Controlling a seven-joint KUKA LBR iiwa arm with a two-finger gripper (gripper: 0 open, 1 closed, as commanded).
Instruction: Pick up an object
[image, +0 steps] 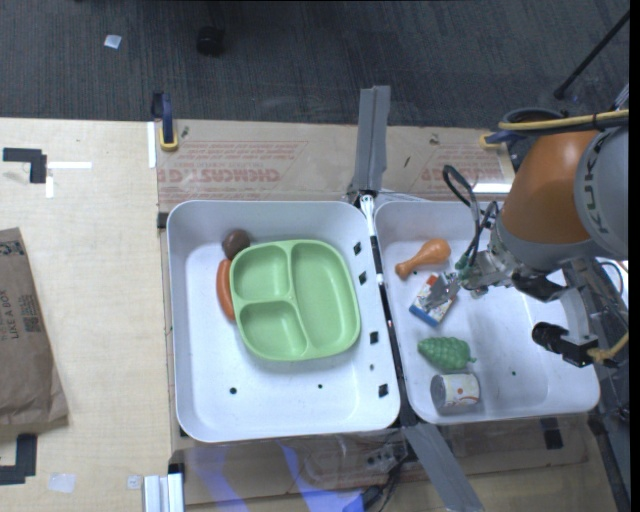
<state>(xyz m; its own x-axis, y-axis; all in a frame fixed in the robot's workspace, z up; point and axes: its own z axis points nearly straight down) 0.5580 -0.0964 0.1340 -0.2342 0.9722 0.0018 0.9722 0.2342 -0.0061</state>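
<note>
My gripper (452, 287) reaches into the right bin (520, 395) from the right, under the grey arm with its orange band. Its tip is right at a small blue, white and red packet (430, 306) lying on the bin floor; whether they touch I cannot tell. An orange drumstick-shaped toy (423, 257) lies just above and to the left of the gripper. A bumpy green toy (444, 350) and a small tin can (456, 391) on its side lie nearer the front of the same bin.
The left bin (200, 400) holds a green divided plate (296, 298), with a brown ball (236, 243) and an orange-red item (224, 287) tucked at its left edge. A divider (380, 300) runs between the bins. A brown paper bag (25, 330) lies on the bench at far left.
</note>
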